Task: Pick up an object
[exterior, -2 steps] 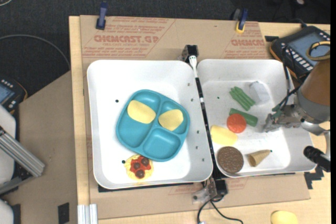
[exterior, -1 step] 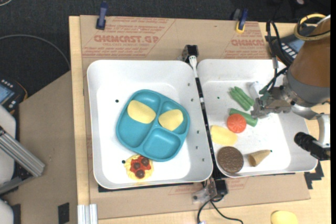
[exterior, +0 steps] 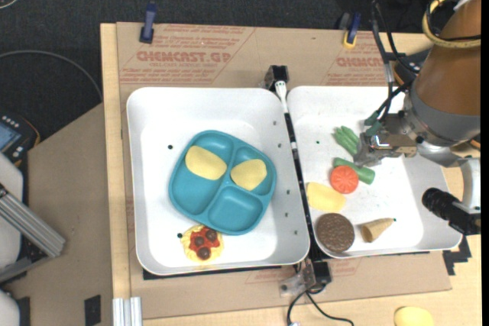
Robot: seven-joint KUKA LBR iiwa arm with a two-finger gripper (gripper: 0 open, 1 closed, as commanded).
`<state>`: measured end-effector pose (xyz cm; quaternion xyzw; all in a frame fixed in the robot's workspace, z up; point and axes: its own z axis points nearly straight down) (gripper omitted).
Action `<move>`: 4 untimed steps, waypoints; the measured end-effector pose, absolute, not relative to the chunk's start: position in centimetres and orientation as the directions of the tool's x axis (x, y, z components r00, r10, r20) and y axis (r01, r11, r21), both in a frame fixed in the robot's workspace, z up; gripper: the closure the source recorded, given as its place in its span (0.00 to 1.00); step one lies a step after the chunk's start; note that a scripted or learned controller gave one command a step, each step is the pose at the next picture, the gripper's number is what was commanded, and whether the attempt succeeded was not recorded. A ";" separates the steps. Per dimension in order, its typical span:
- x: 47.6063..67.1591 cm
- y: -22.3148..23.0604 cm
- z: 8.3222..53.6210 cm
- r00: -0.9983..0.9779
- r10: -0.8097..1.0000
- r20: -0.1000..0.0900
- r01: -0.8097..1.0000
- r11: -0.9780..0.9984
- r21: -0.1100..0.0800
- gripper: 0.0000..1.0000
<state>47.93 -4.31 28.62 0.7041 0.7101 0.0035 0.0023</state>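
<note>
The right bin [exterior: 405, 195] holds several toy foods: a green vegetable [exterior: 347, 139], a red tomato [exterior: 344, 179], a yellow piece [exterior: 325, 197], a brown round cookie [exterior: 335, 232] and a tan cone [exterior: 377, 227]. My gripper [exterior: 372, 147] hangs low over this bin, just right of the green vegetable and above the tomato. Its tips are dark and partly hidden by the wrist, and I see nothing held in it. A second green piece [exterior: 364, 174] lies beside the tomato, under the gripper.
The left bin [exterior: 149, 164] carries a blue divided plate [exterior: 221, 211] with two yellow pieces [exterior: 203, 162] on it, and a small pizza toy [exterior: 202, 242] at its front. A black divider clamp [exterior: 277, 77] sits between the bins. The arm's grey and orange body [exterior: 451, 80] looms over the right bin's far right side.
</note>
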 end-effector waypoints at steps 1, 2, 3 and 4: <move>48.0 3.4 37.3 -0.006 1.000 0.001 1.000 0.006 0.008 1.00; 47.9 6.7 35.9 -0.004 1.000 0.001 1.000 0.004 -0.004 1.00; 48.0 12.8 41.8 -0.006 1.000 0.003 1.000 0.006 0.007 1.00; 49.8 2.5 36.5 0.009 1.000 -0.002 1.000 -0.009 -0.006 1.00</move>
